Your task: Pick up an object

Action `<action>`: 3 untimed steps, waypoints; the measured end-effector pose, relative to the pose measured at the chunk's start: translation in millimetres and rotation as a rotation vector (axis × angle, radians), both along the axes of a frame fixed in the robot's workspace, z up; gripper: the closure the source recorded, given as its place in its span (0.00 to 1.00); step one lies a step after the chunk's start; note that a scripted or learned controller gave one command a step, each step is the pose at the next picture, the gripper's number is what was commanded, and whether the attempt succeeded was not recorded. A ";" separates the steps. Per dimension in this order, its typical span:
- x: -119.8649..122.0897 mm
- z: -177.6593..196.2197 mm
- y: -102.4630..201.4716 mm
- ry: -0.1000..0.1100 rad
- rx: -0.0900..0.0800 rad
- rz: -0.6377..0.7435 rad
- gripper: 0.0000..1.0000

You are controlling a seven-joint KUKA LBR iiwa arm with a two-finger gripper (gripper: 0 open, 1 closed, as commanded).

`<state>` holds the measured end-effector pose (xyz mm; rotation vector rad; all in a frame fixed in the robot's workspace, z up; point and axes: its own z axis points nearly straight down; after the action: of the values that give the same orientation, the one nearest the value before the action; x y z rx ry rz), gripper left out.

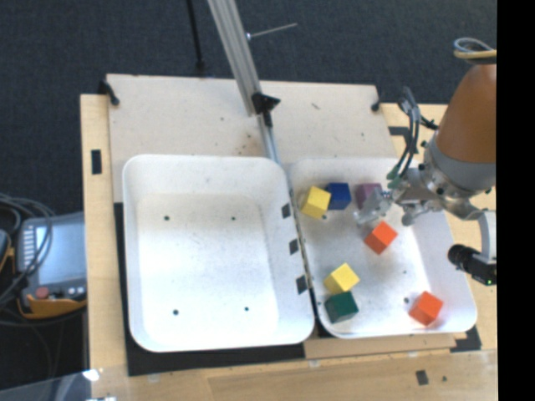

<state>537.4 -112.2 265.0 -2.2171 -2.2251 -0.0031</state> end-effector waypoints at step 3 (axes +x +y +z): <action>-0.8 -106.6 -13.6 0.006 -0.004 -0.006 0.00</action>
<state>536.6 -125.8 158.4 -2.2226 -2.2173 0.0081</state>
